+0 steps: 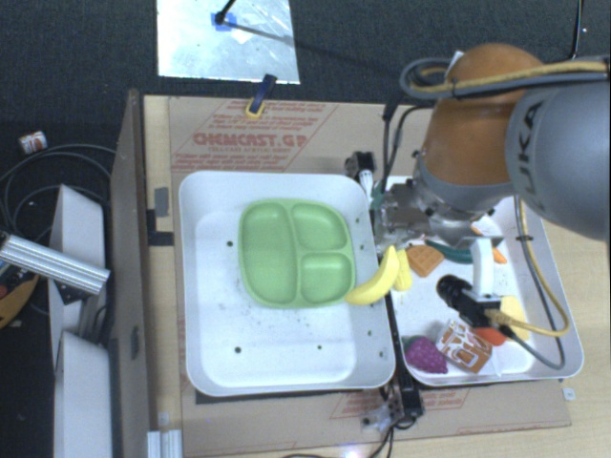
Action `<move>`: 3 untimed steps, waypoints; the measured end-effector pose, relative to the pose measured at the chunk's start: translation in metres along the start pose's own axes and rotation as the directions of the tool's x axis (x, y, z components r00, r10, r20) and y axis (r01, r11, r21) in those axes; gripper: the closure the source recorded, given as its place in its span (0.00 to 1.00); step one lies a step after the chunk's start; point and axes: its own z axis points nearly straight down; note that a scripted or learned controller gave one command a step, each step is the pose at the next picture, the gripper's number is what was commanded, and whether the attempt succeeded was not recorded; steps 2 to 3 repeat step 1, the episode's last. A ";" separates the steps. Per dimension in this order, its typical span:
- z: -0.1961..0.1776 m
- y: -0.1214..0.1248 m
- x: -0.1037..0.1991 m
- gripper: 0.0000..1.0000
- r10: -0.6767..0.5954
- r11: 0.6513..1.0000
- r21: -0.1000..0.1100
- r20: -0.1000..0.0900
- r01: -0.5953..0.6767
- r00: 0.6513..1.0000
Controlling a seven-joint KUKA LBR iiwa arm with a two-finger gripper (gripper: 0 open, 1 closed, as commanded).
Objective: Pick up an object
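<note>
A yellow banana (381, 278) lies across the divide between the two bins, its upper end just below my gripper (393, 225). The gripper hangs over the left edge of the right bin (558, 337), under the grey and orange wrist. In the right bin lie an orange piece (425, 257), a purple bunch of grapes (426, 354), a brown and white patterned box (466, 345), a pale yellow item (514, 310), a teal item (460, 252) and a white item (482, 267). The arm hides the bin's upper part.
A green divided plate (292, 254) rests in the left bin (215, 351). The bins sit on a cardboard sheet (248, 132). A shiny foil square (227, 27) lies beyond it. Cables and metal parts are at the far left.
</note>
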 end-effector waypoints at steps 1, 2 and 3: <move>0.023 0.016 -0.020 1.00 0.009 1.000 -0.002 0.002 -0.009 1.000; 0.023 0.016 -0.020 1.00 0.009 1.000 -0.002 0.002 -0.009 1.000; 0.023 0.016 -0.020 1.00 0.009 1.000 -0.002 0.002 -0.009 1.000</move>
